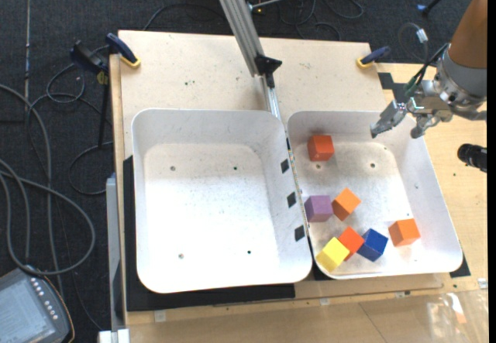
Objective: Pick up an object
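Two shallow white plastic bins are set side by side on a pale wooden bench [201, 63]; the left bin [155, 132] and the right bin [434, 202] meet along their inner rims. The two-finger gripper [401, 123] of the grey arm is seen above the far right corner of the right bin, its fingers spread apart and nothing held between them. Seven small cubes are contained in the right bin. A red-orange cube [320, 147] lies alone toward the far side, left of the gripper and apart from it. A purple cube [318, 208] is touched by an orange cube [346, 203] near the bin's middle. A yellow cube [333, 254], a second red-orange cube [351, 240] and a blue cube [373, 245] are clustered at the near edge, with another orange cube [404, 231] just to their right.
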Robot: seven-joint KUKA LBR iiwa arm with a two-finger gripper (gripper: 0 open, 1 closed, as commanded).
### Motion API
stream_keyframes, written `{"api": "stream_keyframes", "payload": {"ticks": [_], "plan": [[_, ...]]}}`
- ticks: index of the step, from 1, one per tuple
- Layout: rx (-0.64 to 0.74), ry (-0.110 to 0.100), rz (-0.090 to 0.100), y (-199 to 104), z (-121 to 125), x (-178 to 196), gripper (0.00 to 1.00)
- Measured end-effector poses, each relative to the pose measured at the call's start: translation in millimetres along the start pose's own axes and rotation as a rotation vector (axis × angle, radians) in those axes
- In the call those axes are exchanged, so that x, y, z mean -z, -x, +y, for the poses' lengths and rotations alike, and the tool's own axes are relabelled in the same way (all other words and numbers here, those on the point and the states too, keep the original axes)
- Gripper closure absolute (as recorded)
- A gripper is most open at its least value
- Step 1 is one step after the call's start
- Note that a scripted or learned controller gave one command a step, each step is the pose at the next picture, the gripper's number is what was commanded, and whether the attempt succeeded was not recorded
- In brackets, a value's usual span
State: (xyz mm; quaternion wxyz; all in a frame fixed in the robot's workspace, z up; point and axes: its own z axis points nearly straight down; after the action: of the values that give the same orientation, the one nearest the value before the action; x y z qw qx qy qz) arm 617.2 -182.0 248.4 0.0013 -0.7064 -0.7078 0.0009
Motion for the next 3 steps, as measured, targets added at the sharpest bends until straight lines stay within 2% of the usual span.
{"api": "stream_keyframes", "payload": {"ticks": [1,3], "plan": [[0.002,0.003,-0.002,0,1,2,0.0],[-0.003,-0.001,-0.001,8,6,-113,0.0]]}}
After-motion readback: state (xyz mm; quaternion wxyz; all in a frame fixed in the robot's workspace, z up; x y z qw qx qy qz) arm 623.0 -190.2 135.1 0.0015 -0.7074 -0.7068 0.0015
